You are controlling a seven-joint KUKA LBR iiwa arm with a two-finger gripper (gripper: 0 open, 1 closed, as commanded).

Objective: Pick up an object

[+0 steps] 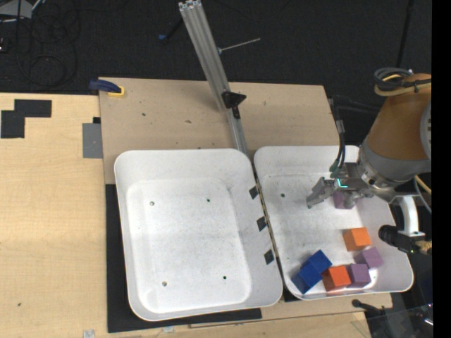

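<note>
Gripper (337, 191) hangs low over the right bin (296, 167), finger state indeterminable. Purple block (343, 200) beneath it appears light, rigid and smooth; grasp across two opposite flat faces.

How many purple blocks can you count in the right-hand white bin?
3. One small purple block sits at the gripper; another purple block lies near the front right; a third purple block lies at the front rim. The arm may hide others.
</note>
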